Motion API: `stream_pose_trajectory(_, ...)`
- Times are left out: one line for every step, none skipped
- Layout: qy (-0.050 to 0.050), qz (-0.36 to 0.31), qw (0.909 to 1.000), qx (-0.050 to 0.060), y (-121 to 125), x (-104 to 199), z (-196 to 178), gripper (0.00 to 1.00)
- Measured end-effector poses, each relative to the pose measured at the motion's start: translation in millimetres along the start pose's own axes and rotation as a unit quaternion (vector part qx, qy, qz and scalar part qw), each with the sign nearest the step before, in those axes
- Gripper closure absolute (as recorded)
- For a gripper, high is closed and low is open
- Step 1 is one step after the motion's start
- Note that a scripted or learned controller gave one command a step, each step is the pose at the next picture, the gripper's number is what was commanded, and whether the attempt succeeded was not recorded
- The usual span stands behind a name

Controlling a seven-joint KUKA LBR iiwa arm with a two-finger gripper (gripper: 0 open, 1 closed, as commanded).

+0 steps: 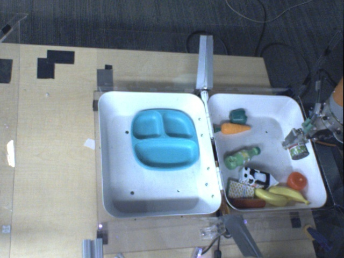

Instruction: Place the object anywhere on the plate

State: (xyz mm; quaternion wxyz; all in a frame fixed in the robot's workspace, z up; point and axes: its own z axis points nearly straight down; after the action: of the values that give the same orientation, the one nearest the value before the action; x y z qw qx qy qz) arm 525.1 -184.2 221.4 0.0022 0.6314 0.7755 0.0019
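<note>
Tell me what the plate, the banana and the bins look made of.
Plate: likely moulded plastic, matte blue, one colour throughout, with soft rounded compartment ridges.
Banana: probably toy plastic, smooth uniform yellow with a slight sheen.
Bins: thin white plastic or coated sheet, semi-gloss; the rounded corners suggest forming, but the view leaves it open.

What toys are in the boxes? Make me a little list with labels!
left bin: blue plate with three sections
right bin: toy carrot, green block, green bottle, bananas, orange ball, black and white toy
gripper: over right bin's right side
plate contents: no toy on it yet
</note>
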Motion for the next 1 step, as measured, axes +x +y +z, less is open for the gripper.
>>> stream_pose_trajectory(-0.001,-0.032,0.9995,-0.001,56.0,44.2,-48.9,1.0)
